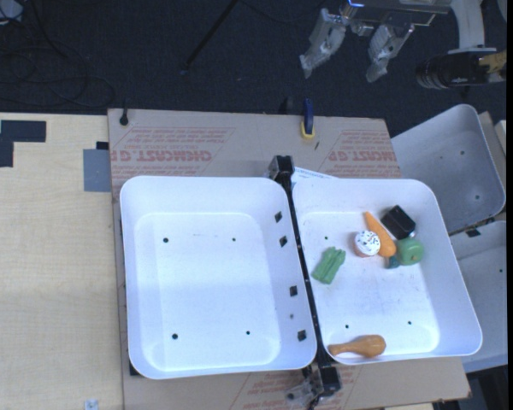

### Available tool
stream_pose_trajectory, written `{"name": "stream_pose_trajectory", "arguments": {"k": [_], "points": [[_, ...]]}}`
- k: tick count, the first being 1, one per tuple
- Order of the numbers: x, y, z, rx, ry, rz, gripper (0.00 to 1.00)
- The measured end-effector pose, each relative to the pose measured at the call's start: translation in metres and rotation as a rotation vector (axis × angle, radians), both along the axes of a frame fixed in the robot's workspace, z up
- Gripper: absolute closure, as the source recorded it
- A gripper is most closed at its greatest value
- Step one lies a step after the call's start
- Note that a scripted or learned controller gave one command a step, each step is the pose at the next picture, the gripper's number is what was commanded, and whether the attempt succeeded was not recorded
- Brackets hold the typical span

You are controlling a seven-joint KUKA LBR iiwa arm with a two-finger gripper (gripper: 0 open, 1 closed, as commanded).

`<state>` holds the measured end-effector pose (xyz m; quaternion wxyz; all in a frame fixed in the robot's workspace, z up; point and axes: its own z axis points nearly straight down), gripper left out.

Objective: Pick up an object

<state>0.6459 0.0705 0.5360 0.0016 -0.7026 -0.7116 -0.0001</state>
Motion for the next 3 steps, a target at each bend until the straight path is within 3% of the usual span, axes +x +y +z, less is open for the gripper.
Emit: {"name": "stream_pose_trajectory", "arguments": {"k": [1, 2, 3], "points": [[-0.002, -0.006, 0.010, -0.004, 0.006, -0.007, 1.00], [-0.002, -0.005, 0.020, -0.005, 0.009, -0.003, 1.00], [-0.002, 0.063, 0.000, -0.003, 0.005, -0.008, 1.00]]}}
